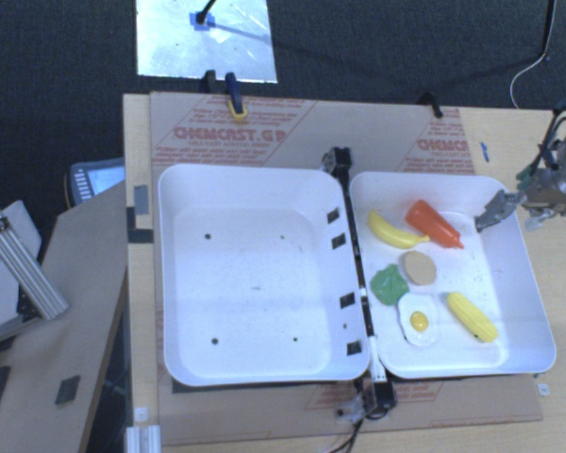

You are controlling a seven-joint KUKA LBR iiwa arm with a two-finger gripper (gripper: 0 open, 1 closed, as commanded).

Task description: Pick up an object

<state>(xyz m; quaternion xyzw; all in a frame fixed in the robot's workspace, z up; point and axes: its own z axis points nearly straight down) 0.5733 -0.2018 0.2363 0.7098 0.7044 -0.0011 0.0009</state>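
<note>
Right bin [528, 347] taken as landmark; all five toy foods lie inside it, none in the left bin [250, 272] beside it on the table [292, 125]; carrot [434, 224] near the right bin's back wall, banana [397, 231] just left of it toward the divider; round tan biscuit [419, 268] at the bin's middle, touching or nearly touching the green leafy piece [389, 284] on its left; fried egg [418, 320] toward the front wall; corn cob [473, 316] front right, apart from the rest. End effector [514, 206] hangs over the bin's back right rim, above the wall rather than the floor; fingers look spread and nothing sits between them, so open and empty, though small in frame. Judgement: step in hand is the approach, no object yet chosen by contact. Carrot is nearest and stands clear on its right side; a good grasp would centre over its thick middle, fingers across the short axis, descend straight; corn cob equally free. Avoid the biscuit and leaf pair; crowded, flat, likely to slip; egg too flat to pinch.
</note>
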